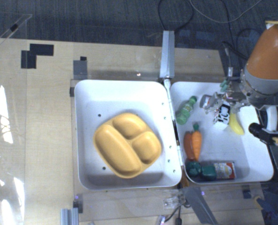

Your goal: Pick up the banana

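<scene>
In the right bin (251, 172), the pincer (221, 108) hovers beside the banana (236, 123); its state is unclear. Centre over the banana's middle before closing.

The surface (45, 125) is a pale wooden top, lit with soft glare along its left side. Beyond its far edge lies dark blue-grey carpeted floor (82, 8), where thin black cables (209, 8) loop. Two shallow white bins sit directly on the surface, side by side and touching along their inner rims: the left bin (89, 125) is roughly square with rounded corners, the right bin (258, 165) is just beside it. A grey metal rail (167, 55) runs from the far edge down to the seam between them. Near the far left corner lie black angular marker pieces (35, 53), and a small grey bracket (80, 68) stands just behind the left bin.
</scene>
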Controlling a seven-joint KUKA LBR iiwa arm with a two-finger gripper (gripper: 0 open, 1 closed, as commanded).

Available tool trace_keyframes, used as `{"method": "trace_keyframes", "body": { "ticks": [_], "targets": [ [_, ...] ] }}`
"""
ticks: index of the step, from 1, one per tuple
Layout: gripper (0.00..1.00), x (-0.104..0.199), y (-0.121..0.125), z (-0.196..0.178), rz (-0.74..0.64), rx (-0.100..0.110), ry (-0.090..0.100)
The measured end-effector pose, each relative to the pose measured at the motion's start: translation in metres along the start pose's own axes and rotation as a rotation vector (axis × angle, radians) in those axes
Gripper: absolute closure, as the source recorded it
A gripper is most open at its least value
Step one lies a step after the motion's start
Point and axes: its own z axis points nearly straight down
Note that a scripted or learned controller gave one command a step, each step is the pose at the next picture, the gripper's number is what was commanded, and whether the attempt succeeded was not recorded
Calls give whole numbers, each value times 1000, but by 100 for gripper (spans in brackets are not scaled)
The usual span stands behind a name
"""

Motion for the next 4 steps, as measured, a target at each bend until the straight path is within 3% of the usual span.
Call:
{"method": "trace_keyframes", "body": {
  "ticks": [1, 2, 3, 4],
  "targets": [
    [0, 3, -22, 23, -22, -1, 0],
    [0, -4, 39, 71, -128, 0, -1],
    [0, -22, 71, 109, -319, -28, -13],
    [0, -78, 35, 121, -481, -33, -2]
  ]
}}
